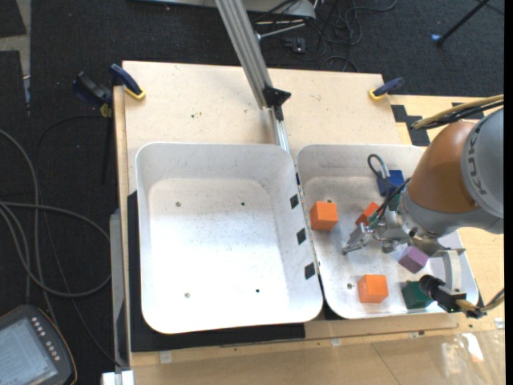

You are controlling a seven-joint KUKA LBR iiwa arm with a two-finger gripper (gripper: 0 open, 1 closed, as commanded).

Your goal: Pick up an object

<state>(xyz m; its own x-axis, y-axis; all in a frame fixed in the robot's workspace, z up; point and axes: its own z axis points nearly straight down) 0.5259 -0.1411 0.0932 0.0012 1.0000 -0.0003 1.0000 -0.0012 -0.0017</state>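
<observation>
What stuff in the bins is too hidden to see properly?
- Blue object, camera view: partly covered by the arm.
- Small red-orange piece, camera view: too small to name, beside the gripper.
- Green block, camera view: partly behind a black part.

Two bins are set side by side on the bench point(200, 95), the left bin point(148, 215) filling the middle of the frame and the right bin point(321, 157) lying toward the right edge. Inside the right bin, a cube point(325, 215) is found near its left wall, and a second cube point(373, 288) is placed lower, toward the bottom of the frame. A small block point(414, 258) lies to the upper right of that second cube (just beside the arm point(453, 179)), with a darker block point(414, 294) below it. The gripper point(359, 241) is positioned between the two cubes.
</observation>
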